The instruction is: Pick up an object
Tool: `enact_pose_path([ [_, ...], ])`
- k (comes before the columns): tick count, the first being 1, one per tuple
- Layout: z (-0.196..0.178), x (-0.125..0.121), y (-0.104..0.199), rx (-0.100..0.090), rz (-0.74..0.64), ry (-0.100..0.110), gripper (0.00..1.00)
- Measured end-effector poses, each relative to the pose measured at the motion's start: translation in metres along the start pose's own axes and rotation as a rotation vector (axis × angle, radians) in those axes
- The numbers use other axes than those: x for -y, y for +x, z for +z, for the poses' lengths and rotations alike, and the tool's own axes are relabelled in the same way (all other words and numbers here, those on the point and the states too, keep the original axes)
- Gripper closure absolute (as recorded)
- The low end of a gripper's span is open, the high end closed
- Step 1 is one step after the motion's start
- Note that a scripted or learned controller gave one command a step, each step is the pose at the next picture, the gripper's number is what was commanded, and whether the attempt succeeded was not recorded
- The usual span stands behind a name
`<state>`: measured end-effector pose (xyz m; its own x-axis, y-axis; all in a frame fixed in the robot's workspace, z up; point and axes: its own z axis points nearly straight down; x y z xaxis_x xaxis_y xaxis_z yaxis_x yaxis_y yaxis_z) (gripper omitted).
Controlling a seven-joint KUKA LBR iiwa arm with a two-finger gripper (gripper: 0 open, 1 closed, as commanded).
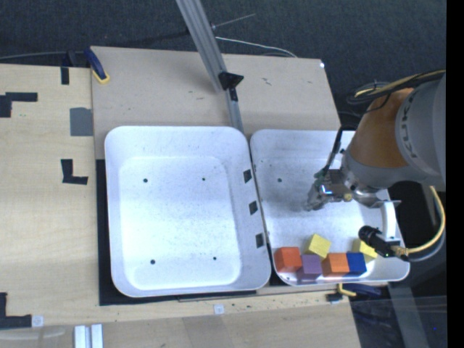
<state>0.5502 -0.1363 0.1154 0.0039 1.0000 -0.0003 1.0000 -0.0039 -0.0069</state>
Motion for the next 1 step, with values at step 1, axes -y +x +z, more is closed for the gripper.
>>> enact_pose_path([
  [1, -0.081, 0.0077, 0.0535, -0.001, -0.01, -0.012, 1.0],
])
